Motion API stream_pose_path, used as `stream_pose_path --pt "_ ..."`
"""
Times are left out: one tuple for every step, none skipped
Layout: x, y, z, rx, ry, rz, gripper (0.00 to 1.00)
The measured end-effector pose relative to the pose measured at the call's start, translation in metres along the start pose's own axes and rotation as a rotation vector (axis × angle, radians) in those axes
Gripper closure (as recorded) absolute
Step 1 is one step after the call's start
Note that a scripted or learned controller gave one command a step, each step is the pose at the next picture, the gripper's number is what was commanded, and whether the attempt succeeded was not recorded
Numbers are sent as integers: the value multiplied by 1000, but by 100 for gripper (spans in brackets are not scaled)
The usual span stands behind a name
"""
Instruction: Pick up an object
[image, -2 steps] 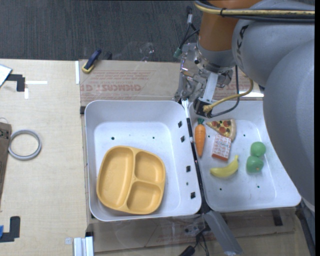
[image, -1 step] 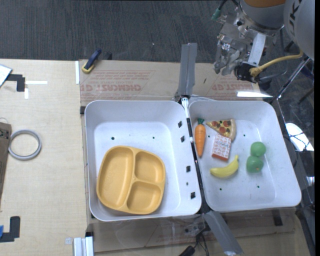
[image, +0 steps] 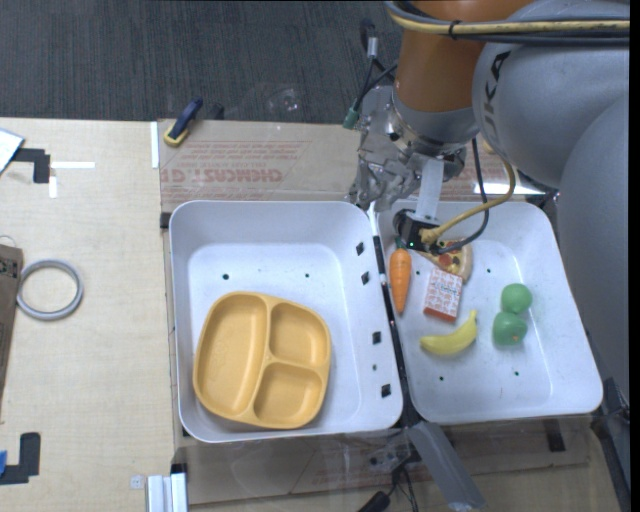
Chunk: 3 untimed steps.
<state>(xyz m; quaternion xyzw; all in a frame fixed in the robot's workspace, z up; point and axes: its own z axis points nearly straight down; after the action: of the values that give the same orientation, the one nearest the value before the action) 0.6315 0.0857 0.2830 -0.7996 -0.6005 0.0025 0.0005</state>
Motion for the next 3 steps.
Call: stream_pose_path --pt "39 -32 35 1 0 -64 100" --pt "42 8 -71 -2 0 221 100" --pt "89 2 8 0 0 197 100"
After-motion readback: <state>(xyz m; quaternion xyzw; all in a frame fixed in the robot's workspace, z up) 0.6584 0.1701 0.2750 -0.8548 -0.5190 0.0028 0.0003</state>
